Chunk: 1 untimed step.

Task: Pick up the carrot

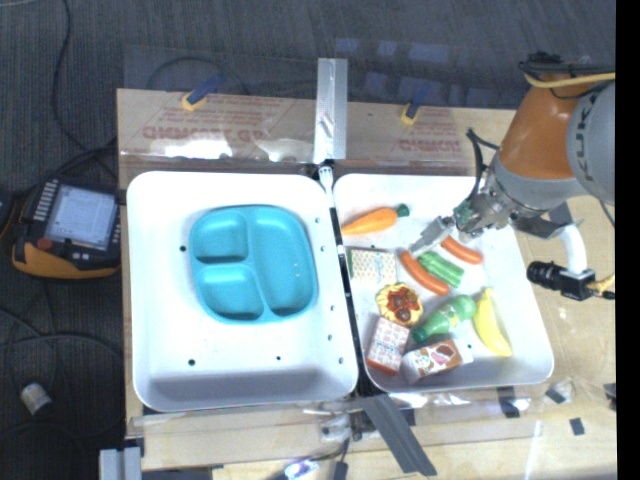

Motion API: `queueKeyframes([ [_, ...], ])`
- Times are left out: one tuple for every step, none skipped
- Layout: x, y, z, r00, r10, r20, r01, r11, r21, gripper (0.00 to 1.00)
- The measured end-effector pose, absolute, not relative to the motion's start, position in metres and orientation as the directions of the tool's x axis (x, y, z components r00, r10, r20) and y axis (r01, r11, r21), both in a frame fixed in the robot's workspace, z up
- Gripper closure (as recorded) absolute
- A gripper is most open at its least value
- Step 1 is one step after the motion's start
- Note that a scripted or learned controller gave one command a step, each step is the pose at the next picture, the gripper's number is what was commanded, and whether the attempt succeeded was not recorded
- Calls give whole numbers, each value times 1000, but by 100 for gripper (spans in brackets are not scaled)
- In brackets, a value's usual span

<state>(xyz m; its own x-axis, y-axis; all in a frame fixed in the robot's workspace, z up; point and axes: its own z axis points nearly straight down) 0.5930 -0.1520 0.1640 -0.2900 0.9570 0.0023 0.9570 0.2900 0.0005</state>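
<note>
The orange carrot (368, 221) with a green stem end lies in the right bin (520, 268), at the back left near the divider, its tip pointing left. My gripper (432, 235) hangs over the middle of the same bin, reaching in from the right at a slant. It is to the right of the carrot and slightly nearer the front, apart from it. Nothing is visibly held.
Below the gripper are a red sausage (423, 272), a green vegetable (439, 266) and another sausage (462, 250). Further front are a pizza slice (398, 303), a banana (490, 324), a green pepper (447, 314) and small boxes (388, 345). The left bin holds a blue divided plate (252, 261).
</note>
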Motion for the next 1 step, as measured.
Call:
queueKeyframes([
  [569,-142,149,-316,949,-1,949,316,-2,0],
])
